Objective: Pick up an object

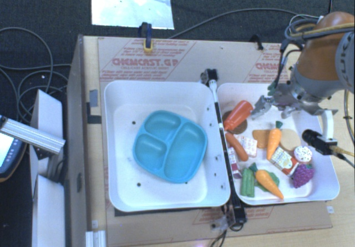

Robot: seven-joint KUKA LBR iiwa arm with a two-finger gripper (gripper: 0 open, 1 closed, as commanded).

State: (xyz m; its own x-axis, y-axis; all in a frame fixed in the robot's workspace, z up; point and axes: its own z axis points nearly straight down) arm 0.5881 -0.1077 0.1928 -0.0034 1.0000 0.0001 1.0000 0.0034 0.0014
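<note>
Right of frame, over right bin [327, 187]: gripper [272, 104] hovers above red pepper [239, 111], nothing held; jaw state unclear. Approach step. Next you descend, center on pepper.

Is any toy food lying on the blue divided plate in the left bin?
No. The blue divided plate has nothing on it; the toy food all sits in the right bin.

My right bin [327, 187] is crowded: carrots [273, 141], grapes [303, 174], pickle [247, 182] lie packed together, little room between them. The left bin [119, 129] has open floor around the blue plate [170, 145]
</note>
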